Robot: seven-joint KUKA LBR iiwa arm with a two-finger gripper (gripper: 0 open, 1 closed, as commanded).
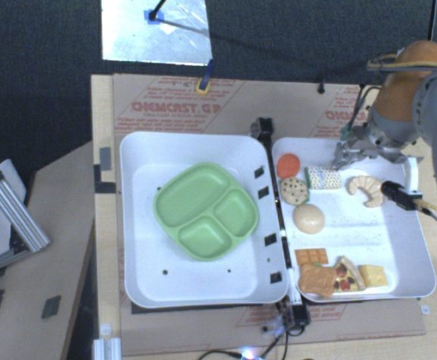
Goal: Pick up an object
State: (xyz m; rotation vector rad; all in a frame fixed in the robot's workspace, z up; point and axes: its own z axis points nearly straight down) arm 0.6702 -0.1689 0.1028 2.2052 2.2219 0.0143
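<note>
We see two white bins on the bench. The left bin carries a green divided plate at its centre. The right bin holds toy foods: a croissant near its far edge, an egg by its left wall, a pizza slice at its near edge. The gripper hangs over the far edge; we cannot tell its opening.
</note>
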